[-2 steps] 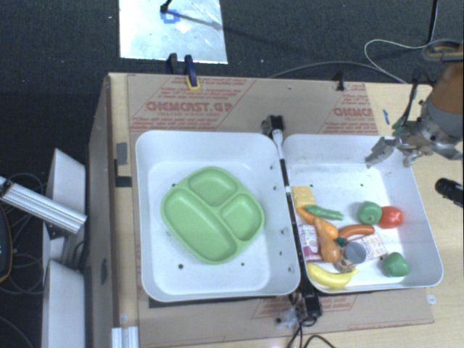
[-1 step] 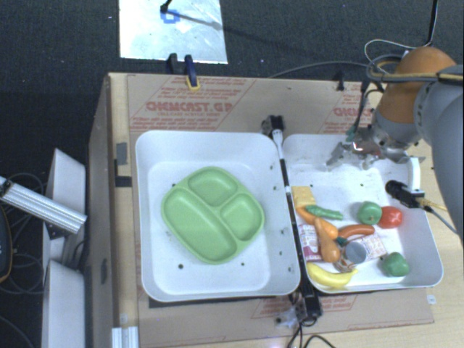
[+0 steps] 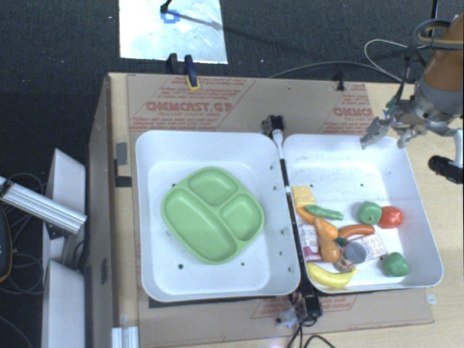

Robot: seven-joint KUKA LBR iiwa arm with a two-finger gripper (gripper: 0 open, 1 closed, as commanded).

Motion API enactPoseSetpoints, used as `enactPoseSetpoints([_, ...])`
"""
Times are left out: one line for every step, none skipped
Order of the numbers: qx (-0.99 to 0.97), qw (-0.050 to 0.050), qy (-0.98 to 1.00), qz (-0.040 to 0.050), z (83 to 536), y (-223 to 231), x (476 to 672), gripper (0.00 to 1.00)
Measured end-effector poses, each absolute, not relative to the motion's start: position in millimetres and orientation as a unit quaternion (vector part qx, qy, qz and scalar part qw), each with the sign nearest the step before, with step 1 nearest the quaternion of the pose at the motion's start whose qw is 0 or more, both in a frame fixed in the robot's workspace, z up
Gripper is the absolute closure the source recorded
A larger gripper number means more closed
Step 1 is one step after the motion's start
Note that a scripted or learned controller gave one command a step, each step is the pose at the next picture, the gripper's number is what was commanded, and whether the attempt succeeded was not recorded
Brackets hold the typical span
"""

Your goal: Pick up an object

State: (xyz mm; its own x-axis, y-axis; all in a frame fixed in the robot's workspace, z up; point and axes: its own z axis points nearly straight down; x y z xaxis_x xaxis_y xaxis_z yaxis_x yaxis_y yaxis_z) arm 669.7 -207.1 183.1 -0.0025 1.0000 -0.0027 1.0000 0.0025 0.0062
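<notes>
Your pincer (image 3: pixel 386 131) hangs spread and empty; the toys (image 3: pixel 341 238) lie crowded, so you risk a glancing miss.

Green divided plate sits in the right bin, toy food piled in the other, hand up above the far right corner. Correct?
Not quite. The camera view shows the green divided plate in the left bin; the toy food lies in the right bin. The hand is above the far right corner.

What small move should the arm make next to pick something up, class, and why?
Probably swing the gripper down toward the near end of the right bin. It sits over the bin's far right corner with open fingers, while the green apple and tomato lie nearer the front.
</notes>
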Motion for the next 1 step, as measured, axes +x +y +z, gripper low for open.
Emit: enactPoseSetpoints([0.707,0.0,0.707,0.0003,84.3,-206.5,620.4,0.0])
